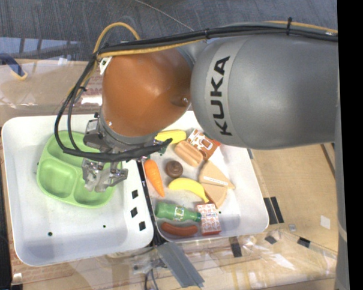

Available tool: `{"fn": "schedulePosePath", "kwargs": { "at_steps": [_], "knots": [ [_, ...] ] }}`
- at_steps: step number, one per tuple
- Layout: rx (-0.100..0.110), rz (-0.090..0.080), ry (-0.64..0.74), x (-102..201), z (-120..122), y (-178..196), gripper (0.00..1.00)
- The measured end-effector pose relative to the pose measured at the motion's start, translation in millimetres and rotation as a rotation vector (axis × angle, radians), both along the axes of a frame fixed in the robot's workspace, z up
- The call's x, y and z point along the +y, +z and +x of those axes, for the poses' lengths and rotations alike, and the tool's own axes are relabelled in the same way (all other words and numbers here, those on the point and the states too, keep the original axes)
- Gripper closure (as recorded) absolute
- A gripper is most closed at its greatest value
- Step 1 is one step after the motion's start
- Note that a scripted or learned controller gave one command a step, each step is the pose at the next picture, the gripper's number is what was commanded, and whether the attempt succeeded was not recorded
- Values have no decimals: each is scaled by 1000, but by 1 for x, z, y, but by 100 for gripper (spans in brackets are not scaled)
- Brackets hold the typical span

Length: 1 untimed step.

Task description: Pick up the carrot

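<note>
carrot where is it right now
The carrot lies in the right bin, along its left wall by the divider between the bins, with the brown round piece and a banana just to its right.

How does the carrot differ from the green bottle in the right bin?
The carrot is orange and tapered; the green bottle is green with a label. The carrot lies lengthwise along the bin's left wall; the bottle lies crosswise nearer the front. Both lie flat in the right bin.
</note>
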<state>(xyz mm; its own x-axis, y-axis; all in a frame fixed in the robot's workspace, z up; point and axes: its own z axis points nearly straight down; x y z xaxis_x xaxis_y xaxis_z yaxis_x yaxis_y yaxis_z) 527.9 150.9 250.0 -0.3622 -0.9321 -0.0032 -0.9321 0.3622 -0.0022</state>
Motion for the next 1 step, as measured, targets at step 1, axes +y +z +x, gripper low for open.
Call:
{"fn": "schedulePosePath", "kwargs": {
  "at_steps": [1],
  "knots": [
    [15,-3,-42,60,17,-96,100]
  ]
}}
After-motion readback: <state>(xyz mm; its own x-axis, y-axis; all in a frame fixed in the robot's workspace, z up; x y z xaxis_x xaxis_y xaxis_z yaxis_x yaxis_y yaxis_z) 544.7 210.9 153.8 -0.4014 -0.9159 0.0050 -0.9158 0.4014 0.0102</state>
